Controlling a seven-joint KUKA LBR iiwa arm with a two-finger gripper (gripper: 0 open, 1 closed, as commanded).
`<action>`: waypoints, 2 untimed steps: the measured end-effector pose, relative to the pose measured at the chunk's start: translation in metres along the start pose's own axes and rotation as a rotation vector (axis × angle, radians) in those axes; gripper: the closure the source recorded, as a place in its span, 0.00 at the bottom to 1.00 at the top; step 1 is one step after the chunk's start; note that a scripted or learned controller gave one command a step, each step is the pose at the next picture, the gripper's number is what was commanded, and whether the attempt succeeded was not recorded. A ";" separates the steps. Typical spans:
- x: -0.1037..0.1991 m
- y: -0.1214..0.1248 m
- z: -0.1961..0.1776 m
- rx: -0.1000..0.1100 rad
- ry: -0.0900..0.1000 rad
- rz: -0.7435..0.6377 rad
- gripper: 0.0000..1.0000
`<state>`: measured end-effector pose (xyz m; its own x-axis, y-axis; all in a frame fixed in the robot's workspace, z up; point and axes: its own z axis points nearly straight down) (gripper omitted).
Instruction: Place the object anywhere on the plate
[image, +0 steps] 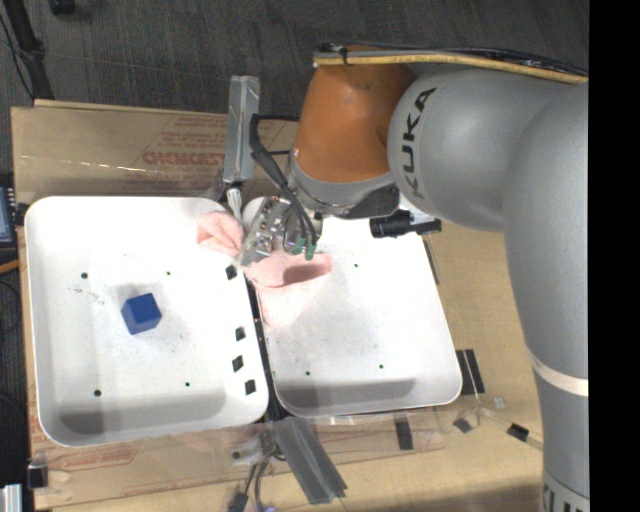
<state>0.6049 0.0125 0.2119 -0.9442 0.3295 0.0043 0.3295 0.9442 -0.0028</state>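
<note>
The pincer (283, 238), whose opening I cannot tell, hovers at the pink plate (285, 280) between the bins, while the blue cube (142, 312) waits in the left bin (60, 300), so it should approach the cube from straight above.

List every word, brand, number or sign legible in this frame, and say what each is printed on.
"KUKA" in dark letters on the grey arm, reading up its housing.
Red print on the cardboard sheet behind the bins: too blurred to read with confidence.
Nothing legible on the blue cube, the pink object or the white bins.
</note>
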 end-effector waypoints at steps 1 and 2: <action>0.034 0.031 0.005 0.000 0.000 -0.336 1.00; 0.068 0.071 -0.010 0.000 -0.001 -0.340 1.00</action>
<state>0.5646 0.1020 0.2222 -1.0000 -0.0043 0.0041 -0.0043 1.0000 -0.0013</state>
